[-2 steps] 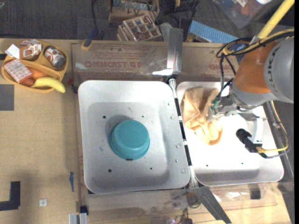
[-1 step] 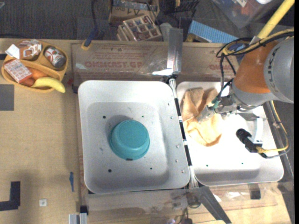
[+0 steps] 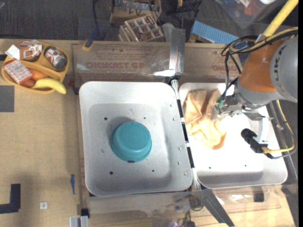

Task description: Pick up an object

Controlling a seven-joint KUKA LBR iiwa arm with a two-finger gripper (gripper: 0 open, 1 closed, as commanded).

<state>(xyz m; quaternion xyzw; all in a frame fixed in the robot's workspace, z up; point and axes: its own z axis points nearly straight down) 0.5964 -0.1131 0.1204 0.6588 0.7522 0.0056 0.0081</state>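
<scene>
An upturned teal bowl [image 3: 131,141] rests in the middle of the left bin [image 3: 94,103]. A crumpled tan and orange cloth [image 3: 201,119] lies in the right bin [image 3: 246,169], against its left wall. My gripper [image 3: 222,109] hangs low over the right bin at the cloth's right edge, its tip touching or just above the folds. The grey wrist with the orange band reaches in from the upper right.
A yellow tray [image 3: 33,70] with a banana, cans and boxes sits on the bench at the far left. Cardboard and a metal strip [image 3: 176,56] run along the back of the bins. Boxes and cables clutter the floor beyond.
</scene>
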